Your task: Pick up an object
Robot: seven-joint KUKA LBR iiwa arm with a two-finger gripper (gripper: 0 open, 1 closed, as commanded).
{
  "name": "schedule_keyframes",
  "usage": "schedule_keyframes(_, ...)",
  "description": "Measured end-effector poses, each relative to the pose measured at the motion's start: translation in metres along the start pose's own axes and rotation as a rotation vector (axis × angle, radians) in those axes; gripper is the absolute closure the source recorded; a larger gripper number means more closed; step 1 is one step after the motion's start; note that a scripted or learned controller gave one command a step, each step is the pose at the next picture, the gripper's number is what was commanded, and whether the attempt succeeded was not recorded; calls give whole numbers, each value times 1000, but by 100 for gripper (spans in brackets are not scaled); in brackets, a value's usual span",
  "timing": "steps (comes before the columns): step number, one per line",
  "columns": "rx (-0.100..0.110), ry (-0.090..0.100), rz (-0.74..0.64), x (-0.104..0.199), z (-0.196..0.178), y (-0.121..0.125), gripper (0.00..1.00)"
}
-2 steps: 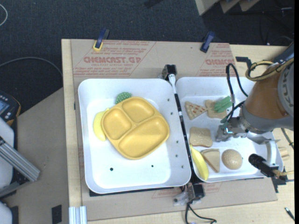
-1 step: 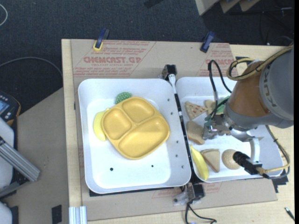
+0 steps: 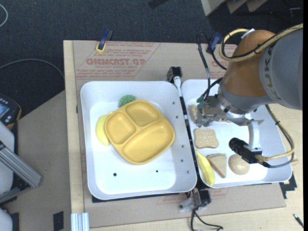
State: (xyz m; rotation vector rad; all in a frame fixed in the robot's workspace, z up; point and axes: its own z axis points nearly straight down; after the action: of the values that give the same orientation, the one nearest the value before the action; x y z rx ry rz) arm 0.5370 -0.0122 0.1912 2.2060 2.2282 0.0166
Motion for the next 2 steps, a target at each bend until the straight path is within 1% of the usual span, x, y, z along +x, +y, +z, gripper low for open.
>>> schedule_keyframes(1, 12, 0, 3, 72, -36, -46, 100)
schedule_keyframes(2, -2, -2, 9, 56, -160, -53, 100)
